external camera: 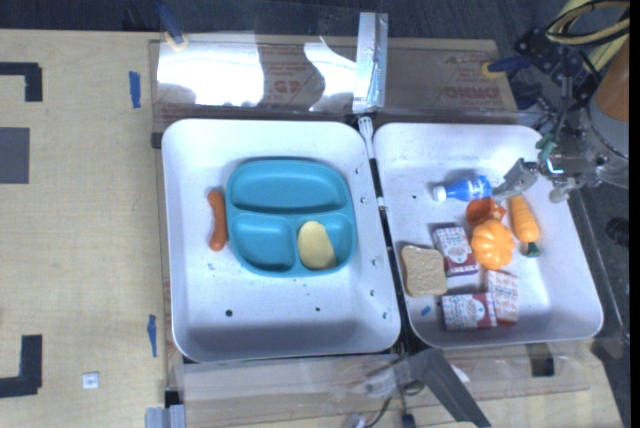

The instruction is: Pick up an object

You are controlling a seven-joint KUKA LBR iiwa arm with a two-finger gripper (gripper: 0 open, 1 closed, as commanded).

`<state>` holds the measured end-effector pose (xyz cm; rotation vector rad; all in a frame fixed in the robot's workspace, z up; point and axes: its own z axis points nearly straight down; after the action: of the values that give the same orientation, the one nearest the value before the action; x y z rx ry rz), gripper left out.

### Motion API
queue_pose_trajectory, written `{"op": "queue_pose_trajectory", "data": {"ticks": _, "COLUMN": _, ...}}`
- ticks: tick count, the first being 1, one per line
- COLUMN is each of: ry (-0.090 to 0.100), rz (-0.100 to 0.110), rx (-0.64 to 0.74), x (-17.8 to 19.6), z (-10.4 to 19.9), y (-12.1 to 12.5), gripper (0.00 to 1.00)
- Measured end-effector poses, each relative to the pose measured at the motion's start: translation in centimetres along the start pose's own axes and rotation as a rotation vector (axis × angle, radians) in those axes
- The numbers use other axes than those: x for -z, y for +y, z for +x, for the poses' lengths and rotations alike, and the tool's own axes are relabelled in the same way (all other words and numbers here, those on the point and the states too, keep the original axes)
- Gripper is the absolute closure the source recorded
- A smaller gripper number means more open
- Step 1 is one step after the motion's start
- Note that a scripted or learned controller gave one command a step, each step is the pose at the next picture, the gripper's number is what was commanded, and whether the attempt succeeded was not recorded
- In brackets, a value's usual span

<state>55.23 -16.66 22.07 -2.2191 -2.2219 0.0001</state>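
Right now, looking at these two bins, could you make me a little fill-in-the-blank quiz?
1. The yellow potato lies in the ____ tray.
2. The sausage lies on the tray's ____ side.
3. The bread slice lies in the ____ bin.

Missing words: blue; left; right

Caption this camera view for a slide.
Claw poised over right bin near blue bottle; yellow item in teal tray.

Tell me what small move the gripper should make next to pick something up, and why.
Probably a short move down and toward the carrot. The gripper hangs over the right bin, between the blue bottle and the carrot, with nothing visibly between its fingers. The carrot lies just below it at the pile's edge.
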Motion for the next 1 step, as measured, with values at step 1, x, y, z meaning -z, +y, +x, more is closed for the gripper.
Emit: {"op": "queue_pose_trajectory", "data": {"ticks": 1, "ry": 0.011, "rz": 0.005, "rx": -0.002, "x": -10.9, "z": -4.73, "y": 3.97, "gripper": 0.0}}
